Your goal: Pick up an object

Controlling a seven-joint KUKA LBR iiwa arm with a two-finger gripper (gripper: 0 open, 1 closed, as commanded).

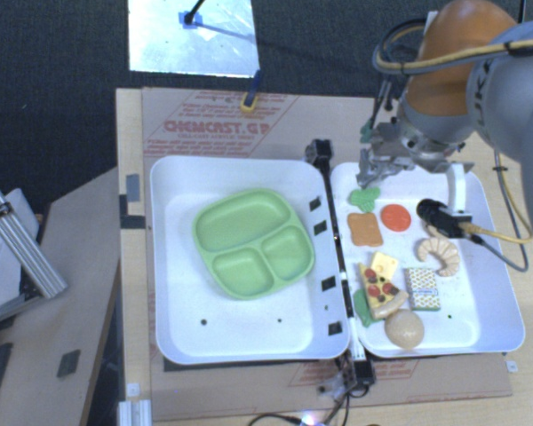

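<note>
Several toy foods lie in the right bin (502, 313), and the one nearest the gripper (369, 177) is a green leafy piece (363, 200) at the bin's upper left corner. That green piece sits directly under the gripper's tip, apparently touching or almost touching it; whether it is between the fingers cannot be told, nor how wide the gripper stands. Its outline is roughly round and lumpy, so no clear long axis shows.

Just below the green piece lies a tan toast slice (365, 230), its long side running toward the bin's near edge. Right of the green piece, a red round slice (395, 217) lies flat. Further right of it, a croissant (440, 255) curves across the bin. Well below the green piece, a pizza slice (381, 289) points away from it, with a pale cheese wedge (385, 264) at its upper end, a speckled cracker block (422, 288) beside it and a beige round roll (404, 328) nearest the bin's front wall.

Left of the green piece, across the divider, the left bin (173, 327) holds a green compartment tray (253, 242).
</note>
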